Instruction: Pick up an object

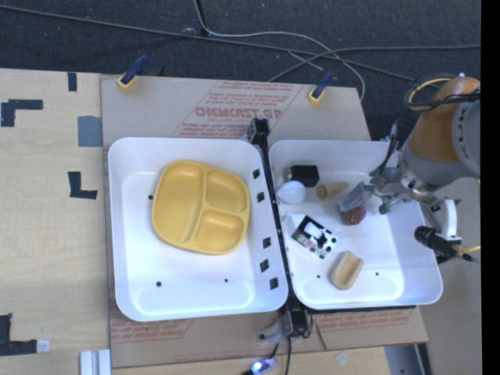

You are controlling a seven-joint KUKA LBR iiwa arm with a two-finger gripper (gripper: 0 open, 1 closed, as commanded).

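My gripper is low in the right bin, just above a dark reddish object. How wide my 2 fingers are, I cannot tell. Farther left lies a yellow divided plate in the left bin.

Loose objects in your right bin, plate in the left.

You have a black block, a white ball, a tan cone on its side, a dark red lump, a black-and-white card and a tan bread-like piece; the yellow divided plate lies flat.
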